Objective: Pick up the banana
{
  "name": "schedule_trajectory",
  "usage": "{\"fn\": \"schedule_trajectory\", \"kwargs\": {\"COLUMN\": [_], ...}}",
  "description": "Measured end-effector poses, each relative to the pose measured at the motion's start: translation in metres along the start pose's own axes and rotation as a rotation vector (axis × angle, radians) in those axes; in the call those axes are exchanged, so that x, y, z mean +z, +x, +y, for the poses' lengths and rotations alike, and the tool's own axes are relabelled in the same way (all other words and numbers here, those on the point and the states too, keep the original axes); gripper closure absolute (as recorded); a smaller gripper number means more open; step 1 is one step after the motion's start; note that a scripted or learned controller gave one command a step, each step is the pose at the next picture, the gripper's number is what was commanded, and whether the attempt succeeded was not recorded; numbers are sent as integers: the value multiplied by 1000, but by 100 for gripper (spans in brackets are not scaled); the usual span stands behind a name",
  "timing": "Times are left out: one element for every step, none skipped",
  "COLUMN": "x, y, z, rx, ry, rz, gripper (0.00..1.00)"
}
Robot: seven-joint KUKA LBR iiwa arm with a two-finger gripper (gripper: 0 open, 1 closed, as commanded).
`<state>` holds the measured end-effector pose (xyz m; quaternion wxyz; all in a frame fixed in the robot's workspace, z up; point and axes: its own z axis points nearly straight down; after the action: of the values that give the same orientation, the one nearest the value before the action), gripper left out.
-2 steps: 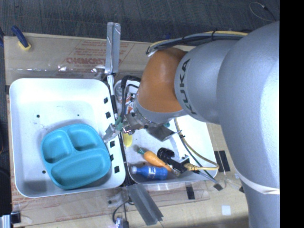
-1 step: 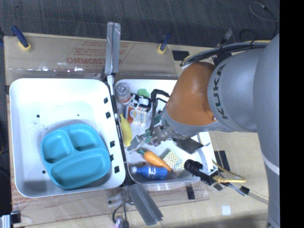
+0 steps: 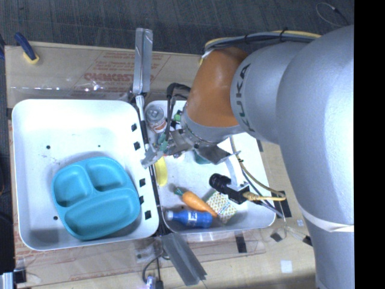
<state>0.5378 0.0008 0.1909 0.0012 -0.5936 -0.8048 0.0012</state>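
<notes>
The banana [image 3: 161, 171] is lying in the right bin [image 3: 186, 178], tight against its left wall, so little free room is remaining on that side. The gripper [image 3: 157, 151] is hanging just at 12 o'clock of the banana, close over the wall between both bins; whether it is apart or together, I cannot tell. At 5 o'clock of the banana, a carrot [image 3: 195, 202] and a blue bottle [image 3: 189, 218] are lying near the front edge. A can [image 3: 155, 114] is standing at 12 o'clock of the gripper.
</notes>
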Motion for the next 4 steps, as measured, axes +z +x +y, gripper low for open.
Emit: {"fn": "schedule_trajectory", "kwargs": {"x": [0, 0, 0, -17], "y": [-40, 51, -17, -68], "z": [-52, 0, -37, -35], "rx": [31, -88, -103, -37], "ry": [0, -1, 1, -1], "rz": [1, 0, 1, 0], "gripper": [0, 0, 0, 0]}}
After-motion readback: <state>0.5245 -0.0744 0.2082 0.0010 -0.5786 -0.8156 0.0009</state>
